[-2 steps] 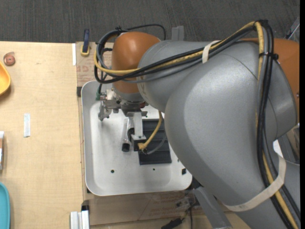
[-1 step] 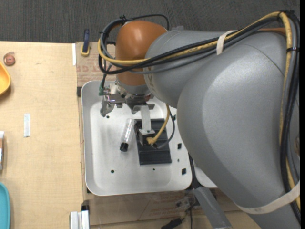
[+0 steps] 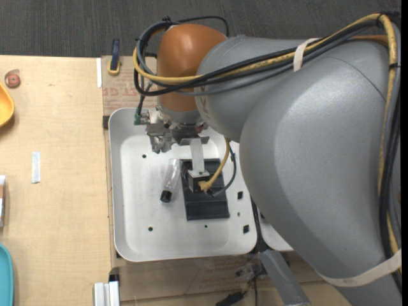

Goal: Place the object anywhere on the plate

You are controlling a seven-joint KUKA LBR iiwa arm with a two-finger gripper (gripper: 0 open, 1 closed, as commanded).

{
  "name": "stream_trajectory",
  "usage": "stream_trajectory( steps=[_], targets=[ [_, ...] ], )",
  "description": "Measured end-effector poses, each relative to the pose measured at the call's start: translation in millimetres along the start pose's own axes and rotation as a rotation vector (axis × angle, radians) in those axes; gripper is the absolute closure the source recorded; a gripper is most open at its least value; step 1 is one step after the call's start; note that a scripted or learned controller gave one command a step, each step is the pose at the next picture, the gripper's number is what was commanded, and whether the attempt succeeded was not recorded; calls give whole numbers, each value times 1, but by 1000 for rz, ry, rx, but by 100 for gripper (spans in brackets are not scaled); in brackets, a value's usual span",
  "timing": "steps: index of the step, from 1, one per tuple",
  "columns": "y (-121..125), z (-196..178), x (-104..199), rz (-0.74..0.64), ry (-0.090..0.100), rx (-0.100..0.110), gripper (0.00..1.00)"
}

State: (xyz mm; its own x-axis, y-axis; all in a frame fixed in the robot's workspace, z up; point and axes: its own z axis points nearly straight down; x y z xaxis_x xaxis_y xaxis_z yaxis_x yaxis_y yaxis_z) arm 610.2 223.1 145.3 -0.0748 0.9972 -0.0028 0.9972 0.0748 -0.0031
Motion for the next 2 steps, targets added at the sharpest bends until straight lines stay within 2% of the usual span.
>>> stream_trajectory(
  steps=[1,2],
  targets=[
    [0,0,0,1,0,0,0],
    [12,55,-3,247,0,1,0]
  ],
)
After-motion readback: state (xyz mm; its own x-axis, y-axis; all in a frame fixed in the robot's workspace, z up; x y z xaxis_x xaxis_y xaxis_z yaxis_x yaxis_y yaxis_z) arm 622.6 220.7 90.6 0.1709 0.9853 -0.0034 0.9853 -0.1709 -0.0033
